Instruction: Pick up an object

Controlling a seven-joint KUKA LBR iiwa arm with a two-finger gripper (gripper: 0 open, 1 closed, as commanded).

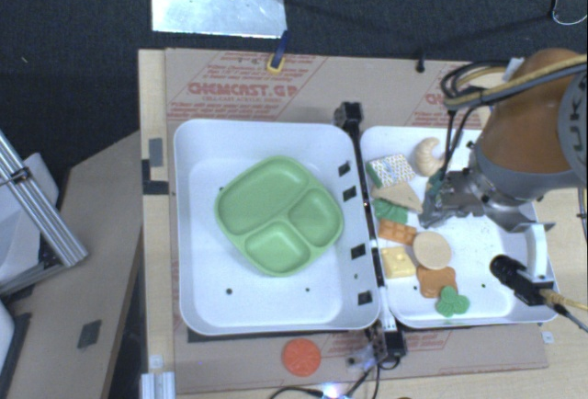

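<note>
Place: a robotics lab.
Rig: grey arm (533, 135) with looped cables.
Setup: two white bins (197, 232) clamped side by side on a cardboard-covered counter (230, 85).
Surroundings: aluminium framing (37, 213) beyond the counter's left edge; dark carpet (73, 20) around it.

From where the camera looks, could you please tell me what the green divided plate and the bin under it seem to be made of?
Green divided plate: probably moulded plastic, matte, with an even pale colour and soft rounded ridges. Left bin: likely smooth white plastic, slightly glossy, with rounded corners; the exact material stays uncertain.

One fixed camera looks down aslant on both bins (197, 204)
</note>
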